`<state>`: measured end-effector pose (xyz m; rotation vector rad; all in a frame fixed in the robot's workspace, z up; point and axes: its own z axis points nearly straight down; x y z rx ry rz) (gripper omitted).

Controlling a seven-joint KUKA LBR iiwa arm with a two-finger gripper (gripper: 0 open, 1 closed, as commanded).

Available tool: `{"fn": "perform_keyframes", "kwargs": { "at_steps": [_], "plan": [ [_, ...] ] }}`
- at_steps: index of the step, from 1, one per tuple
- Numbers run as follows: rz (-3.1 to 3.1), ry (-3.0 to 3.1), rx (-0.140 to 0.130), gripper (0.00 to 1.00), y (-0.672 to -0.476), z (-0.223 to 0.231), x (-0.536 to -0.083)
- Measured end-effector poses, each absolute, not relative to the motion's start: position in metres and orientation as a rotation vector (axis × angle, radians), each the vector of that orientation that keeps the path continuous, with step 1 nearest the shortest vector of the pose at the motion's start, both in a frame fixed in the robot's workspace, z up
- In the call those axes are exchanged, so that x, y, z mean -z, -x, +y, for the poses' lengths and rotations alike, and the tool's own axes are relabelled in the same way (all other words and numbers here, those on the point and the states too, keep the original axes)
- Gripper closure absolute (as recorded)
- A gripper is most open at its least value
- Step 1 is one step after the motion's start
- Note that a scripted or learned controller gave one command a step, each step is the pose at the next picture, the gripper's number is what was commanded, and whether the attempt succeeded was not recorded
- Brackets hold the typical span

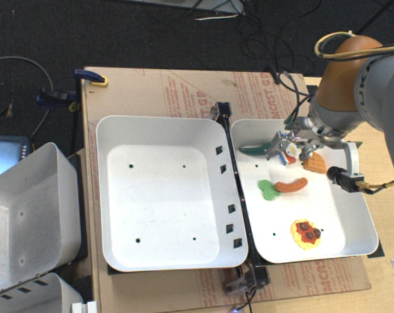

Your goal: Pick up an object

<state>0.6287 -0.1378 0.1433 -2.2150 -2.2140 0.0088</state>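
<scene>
Two bins are sitting on the counter [158, 90]. Over the right bin's [353, 230] far part, the end effector [293, 150] is hovering with fingers spread, grasping nothing, above a small multicoloured toy [288, 156]; a sausage [291, 186] is lying nearer.

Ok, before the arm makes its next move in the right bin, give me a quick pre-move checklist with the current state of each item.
1. Gripper over the right bin: ok.
2. Object between the jaws: cannot tell; a small red, white and blue item sits right under them.
3. Targets available: ok; sausage, green piece, orange piece, pizza toy, teal object.
4. Sausage free of the green piece: not ok, they touch.
5. Pizza toy isolated: ok.
</scene>
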Motion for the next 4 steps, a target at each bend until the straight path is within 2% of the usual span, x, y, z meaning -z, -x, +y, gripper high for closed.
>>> {"fn": "perform_keyframes", "kwargs": {
  "at_steps": [1,2,3,4],
  "plan": [
    [-2.217,2.214,-0.005,0.00,-0.570,-0.092,-0.122],
    [-2.230,2.236,0.006,0.00,-0.562,-0.096,-0.097],
    [-2.229,2.222,0.007,0.00,-0.589,-0.102,-0.095],
    [-2.215,2.221,-0.004,0.00,-0.534,-0.100,-0.092]
  ]
}}
